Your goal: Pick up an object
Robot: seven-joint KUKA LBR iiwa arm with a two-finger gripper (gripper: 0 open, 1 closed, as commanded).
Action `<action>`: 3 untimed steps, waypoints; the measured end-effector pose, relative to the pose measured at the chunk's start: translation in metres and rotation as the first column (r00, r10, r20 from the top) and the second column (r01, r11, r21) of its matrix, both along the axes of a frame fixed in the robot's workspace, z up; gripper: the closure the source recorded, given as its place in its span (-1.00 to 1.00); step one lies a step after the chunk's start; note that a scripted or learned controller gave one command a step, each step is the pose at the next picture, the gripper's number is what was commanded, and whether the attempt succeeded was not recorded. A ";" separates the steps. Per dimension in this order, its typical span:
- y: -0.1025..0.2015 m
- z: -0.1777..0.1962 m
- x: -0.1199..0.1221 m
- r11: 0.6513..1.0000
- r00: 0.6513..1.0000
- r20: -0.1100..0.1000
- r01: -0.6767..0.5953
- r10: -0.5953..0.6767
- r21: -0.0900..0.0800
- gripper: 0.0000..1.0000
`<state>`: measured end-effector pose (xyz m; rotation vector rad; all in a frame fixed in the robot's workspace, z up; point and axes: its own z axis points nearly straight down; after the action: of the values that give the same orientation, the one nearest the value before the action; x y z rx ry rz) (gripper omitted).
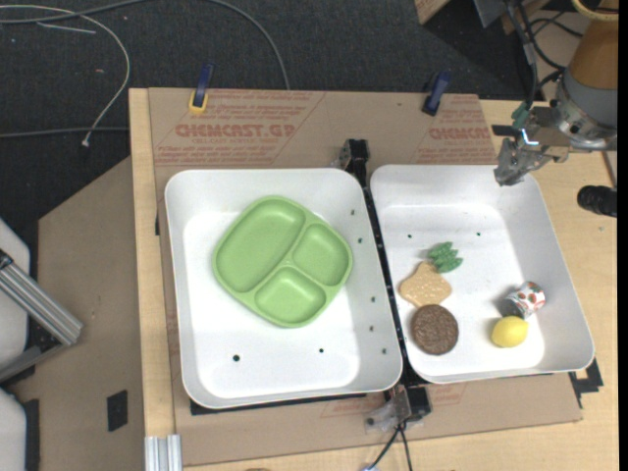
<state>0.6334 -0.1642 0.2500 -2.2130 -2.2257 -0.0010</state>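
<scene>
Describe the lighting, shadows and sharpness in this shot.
Camera view: soft, even light; the green plate casts only a faint shadow on the left bin; no strong glare on the white bins; the yellow ball and brown disc look slightly soft; the tool is small and a little blurred.

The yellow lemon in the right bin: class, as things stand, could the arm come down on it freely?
Probably yes. The lemon lies uncovered near the right bin's front corner, apart from the small red-and-white object beside it; the gripper hangs above the bin's far rim.
</scene>
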 end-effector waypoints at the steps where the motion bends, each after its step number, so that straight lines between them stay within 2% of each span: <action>1: 0.061 -0.006 -0.007 1.000 1.000 -0.001 -0.001 0.001 0.000 1.00; 2: 0.113 0.002 -0.020 1.000 1.000 0.000 0.000 0.000 0.000 1.00; 3: 0.166 -0.014 -0.035 1.000 1.000 -0.003 0.000 0.000 0.000 1.00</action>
<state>0.5981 0.0021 0.2364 -2.2113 -2.2246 0.0018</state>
